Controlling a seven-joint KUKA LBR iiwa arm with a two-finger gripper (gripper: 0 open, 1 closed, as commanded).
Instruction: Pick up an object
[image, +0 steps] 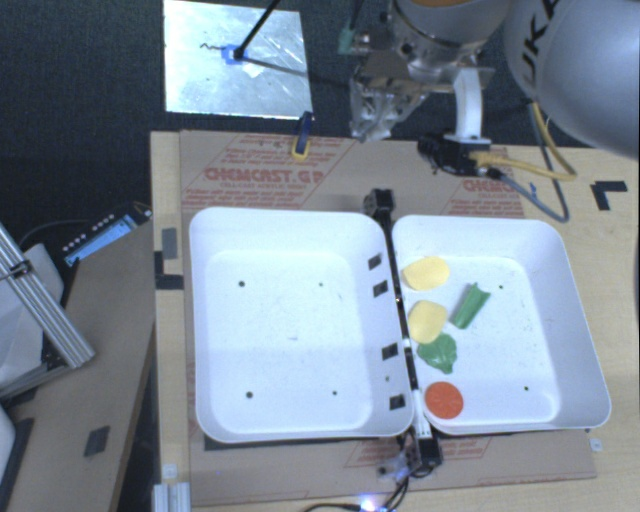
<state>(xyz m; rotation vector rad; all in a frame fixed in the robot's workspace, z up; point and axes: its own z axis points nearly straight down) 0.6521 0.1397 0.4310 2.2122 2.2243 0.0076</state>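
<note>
Orange disc (444, 400), near corner of right bin (570, 300); green leaf (438, 351), two yellow pieces (427, 321), green stick (469, 305) adjacent. Claw (373, 122) high beyond bins; finger state indeterminate. Advised: descend over the well-separated stick, clear of the divider wall.

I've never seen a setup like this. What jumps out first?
Bright little pieces cluster along the left side of the right bin: two yellow pieces, a green stick, a green blob and an orange disc. The robot's hand hangs above the bench's far edge, away from them.
</note>
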